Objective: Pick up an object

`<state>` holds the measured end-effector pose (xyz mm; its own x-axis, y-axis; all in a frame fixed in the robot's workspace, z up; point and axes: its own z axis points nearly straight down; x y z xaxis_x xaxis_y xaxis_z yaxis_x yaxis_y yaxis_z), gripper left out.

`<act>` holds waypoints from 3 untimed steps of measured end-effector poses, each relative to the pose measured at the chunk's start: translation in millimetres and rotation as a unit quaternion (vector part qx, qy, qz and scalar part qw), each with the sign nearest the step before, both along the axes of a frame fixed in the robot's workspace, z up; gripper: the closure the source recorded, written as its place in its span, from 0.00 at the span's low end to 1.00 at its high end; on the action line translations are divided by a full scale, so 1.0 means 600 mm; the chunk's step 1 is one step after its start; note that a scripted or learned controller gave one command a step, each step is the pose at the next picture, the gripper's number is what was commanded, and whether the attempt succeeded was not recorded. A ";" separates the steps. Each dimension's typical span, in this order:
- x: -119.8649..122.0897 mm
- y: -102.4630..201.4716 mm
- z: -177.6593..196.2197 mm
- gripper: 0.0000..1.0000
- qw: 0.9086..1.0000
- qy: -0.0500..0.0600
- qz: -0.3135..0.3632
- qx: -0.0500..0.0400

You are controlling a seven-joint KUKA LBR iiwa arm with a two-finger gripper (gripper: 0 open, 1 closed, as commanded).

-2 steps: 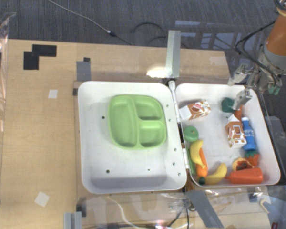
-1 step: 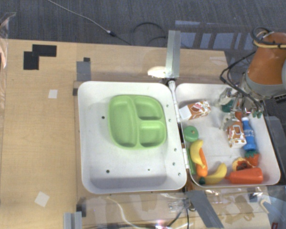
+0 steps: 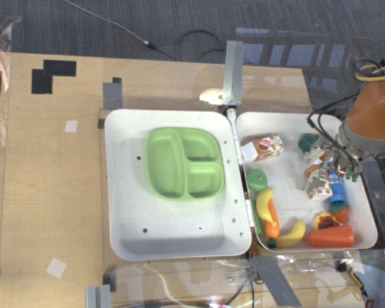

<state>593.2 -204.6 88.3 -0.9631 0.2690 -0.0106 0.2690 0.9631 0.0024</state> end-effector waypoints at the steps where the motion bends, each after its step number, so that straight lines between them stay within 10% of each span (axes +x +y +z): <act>1: -0.047 0.045 0.002 0.00 0.997 -0.001 -0.075 0.000; 2: -0.042 0.046 0.024 1.00 0.997 -0.006 -0.072 -0.001; 3: -0.168 0.024 0.003 1.00 0.967 -0.003 -0.256 0.003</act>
<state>492.3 -190.2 90.0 -0.7030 0.7111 -0.0126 0.7110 0.7031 0.0098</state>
